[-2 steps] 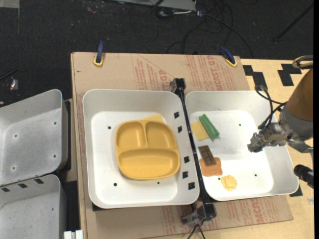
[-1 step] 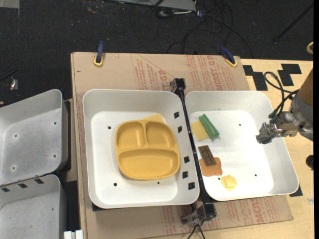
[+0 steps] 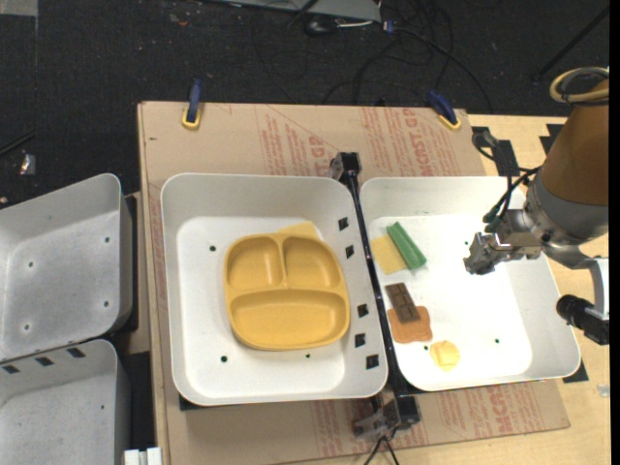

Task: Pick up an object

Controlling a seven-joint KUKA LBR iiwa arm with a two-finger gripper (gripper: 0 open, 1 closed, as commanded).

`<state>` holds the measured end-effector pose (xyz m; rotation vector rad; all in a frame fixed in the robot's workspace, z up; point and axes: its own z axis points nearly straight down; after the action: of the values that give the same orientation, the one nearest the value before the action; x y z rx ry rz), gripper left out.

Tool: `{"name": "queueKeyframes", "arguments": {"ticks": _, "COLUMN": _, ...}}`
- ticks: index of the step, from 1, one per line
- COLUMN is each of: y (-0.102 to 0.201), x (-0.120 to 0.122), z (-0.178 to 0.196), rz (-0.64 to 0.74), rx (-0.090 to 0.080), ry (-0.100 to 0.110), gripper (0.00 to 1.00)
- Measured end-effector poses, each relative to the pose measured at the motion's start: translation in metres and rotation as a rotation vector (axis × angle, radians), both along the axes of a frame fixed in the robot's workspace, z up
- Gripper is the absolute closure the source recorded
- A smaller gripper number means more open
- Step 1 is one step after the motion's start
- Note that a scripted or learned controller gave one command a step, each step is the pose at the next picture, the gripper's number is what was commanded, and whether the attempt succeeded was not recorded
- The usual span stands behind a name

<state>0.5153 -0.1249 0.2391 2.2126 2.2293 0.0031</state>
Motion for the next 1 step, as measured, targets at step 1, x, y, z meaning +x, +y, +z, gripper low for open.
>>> {"name": "queueKeyframes", "arguments": {"ticks": 1, "y": 0.0476, "x": -0.0066, "z": 0.0031, "rz": 0.0, "rx": 0.001, "ry": 0.002, "gripper": 1.0}}
